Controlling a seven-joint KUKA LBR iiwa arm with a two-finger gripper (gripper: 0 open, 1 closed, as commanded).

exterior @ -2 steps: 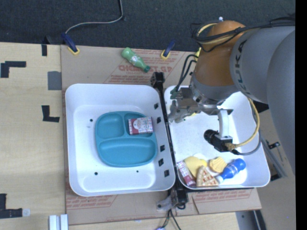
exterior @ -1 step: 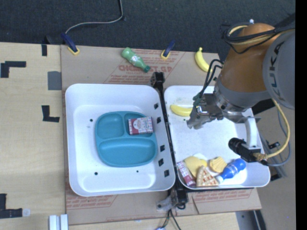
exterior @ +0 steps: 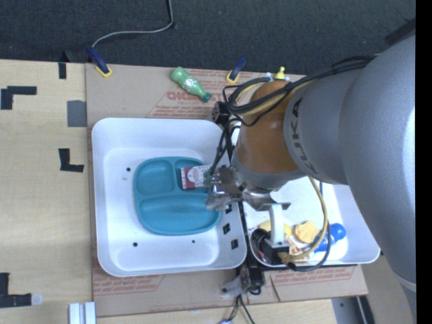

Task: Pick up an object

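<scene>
Arm: the grey arm (exterior: 358, 106) with its orange band (exterior: 266, 140) is reaching in from the right and is covering much of the right bin.
Claw: the claw (exterior: 214, 193) is hanging low over the right rim of the blue tray, above the wall where the two bins are meeting.
Claw state: I cannot tell how the claw is standing, because the wrist is hiding it and the metal parts are looking blurred.
Left bin: the left bin (exterior: 115, 147) is lying on the brown tabletop (exterior: 135, 93) and is carrying the blue tray (exterior: 165, 201), a divided tray with compartments.
Task's thing: a small red and white packet (exterior: 191, 177) is lying in the upper right compartment of the tray, just beside the claw; it may be touching the claw, but the view is not clear enough there.
Right bin: the right bin (exterior: 364, 248) is holding some yellow pieces (exterior: 300, 233) and a blue round thing (exterior: 335, 233), near each other, partly under the arm.
Outside the bins: a green bottle (exterior: 190, 84) is lying on its side on the tabletop, behind the left bin and well apart from the claw.
</scene>
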